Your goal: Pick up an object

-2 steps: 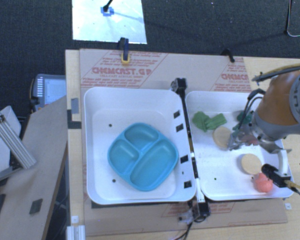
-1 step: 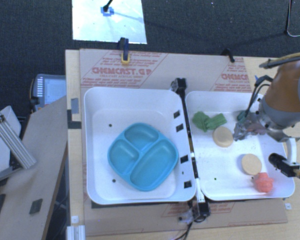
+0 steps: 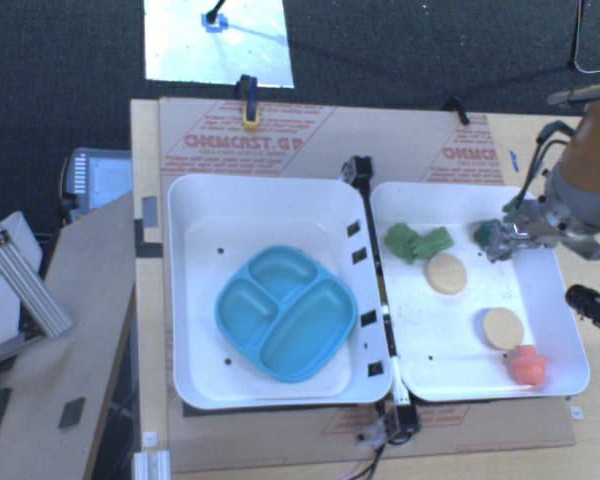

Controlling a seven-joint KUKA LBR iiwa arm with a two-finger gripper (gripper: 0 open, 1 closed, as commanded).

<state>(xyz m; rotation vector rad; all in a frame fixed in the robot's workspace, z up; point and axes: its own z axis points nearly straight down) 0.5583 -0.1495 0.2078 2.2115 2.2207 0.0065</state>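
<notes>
Pink object [image 3: 527,366] at near corner, claw [image 3: 495,239] well apart.

two white bins [image 3: 190,298] – one blue plate [image 3: 285,311], two tan discs [image 3: 445,273]

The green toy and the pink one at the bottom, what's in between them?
In the camera view, two tan round discs lie between the green toy and the pink one.
</notes>
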